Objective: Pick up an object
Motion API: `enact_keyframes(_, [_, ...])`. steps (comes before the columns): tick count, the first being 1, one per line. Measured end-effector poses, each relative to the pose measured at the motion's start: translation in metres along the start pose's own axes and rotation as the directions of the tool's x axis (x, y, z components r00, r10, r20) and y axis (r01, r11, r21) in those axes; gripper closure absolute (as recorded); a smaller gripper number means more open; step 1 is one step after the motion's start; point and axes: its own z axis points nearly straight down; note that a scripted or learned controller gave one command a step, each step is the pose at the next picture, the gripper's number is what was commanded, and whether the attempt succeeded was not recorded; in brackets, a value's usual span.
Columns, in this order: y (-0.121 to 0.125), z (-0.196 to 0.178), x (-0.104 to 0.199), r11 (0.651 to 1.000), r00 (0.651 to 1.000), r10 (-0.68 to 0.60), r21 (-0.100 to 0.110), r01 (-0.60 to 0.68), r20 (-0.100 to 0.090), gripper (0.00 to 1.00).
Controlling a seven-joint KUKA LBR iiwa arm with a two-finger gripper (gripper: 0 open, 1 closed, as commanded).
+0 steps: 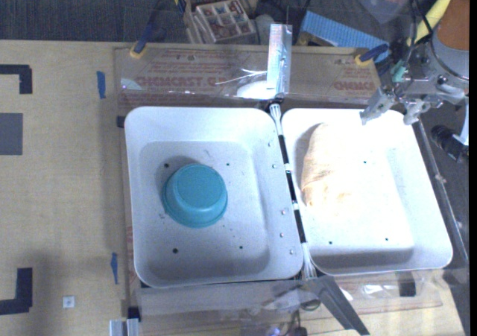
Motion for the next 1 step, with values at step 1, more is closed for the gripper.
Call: enact_keyframes(1, [0.049,0.0692,0.066,0.999,0.999,-0.05,0.001,0.05,0.0,0.0])
